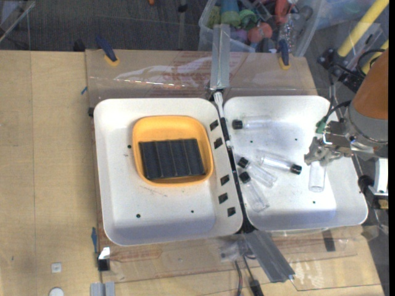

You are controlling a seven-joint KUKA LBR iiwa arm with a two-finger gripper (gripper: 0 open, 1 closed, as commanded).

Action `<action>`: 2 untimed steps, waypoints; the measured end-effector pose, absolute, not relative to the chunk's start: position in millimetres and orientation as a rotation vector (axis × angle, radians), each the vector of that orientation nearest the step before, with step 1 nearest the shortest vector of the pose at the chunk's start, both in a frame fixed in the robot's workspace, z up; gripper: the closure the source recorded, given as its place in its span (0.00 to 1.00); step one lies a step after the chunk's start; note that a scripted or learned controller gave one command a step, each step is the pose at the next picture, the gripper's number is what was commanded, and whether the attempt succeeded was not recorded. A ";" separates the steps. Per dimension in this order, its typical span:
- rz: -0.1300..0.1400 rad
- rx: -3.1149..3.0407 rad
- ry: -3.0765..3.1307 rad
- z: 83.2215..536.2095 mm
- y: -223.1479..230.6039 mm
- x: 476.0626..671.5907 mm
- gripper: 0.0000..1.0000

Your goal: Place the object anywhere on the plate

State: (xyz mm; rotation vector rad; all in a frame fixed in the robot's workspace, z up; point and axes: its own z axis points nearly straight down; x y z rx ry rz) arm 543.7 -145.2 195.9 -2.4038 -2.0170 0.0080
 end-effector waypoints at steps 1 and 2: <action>0.005 -2.275 -2.164 190.1 -122.0 598.9 1.00; 0.004 -2.148 -2.292 191.2 -88.1 639.2 1.00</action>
